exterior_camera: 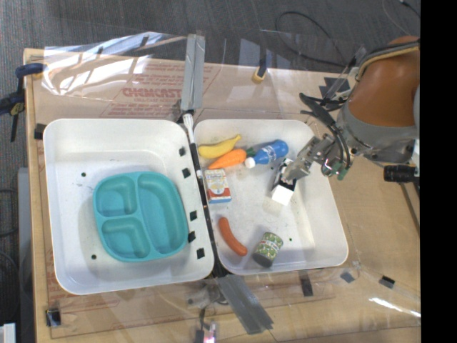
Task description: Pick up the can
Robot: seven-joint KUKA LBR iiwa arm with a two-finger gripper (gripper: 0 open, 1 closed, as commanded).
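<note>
The can (pixel 268 249) is small, with a green patterned label and a dark end. It lies tilted on its side near the front wall of the right bin (pixel 325 220). My gripper (pixel 284 179) reaches in from the right and hangs over the middle of that bin, just above a small white block (pixel 280 196). It sits well behind the can and apart from it. Nothing touches the can.
The right bin also holds a banana (pixel 218 147), a carrot (pixel 227 159), a blue bottle (pixel 268 152), a small red and white carton (pixel 218 186) and a sausage (pixel 232 236) just left of the can. A teal divided tray (pixel 139 216) lies in the left bin (pixel 64 156).
</note>
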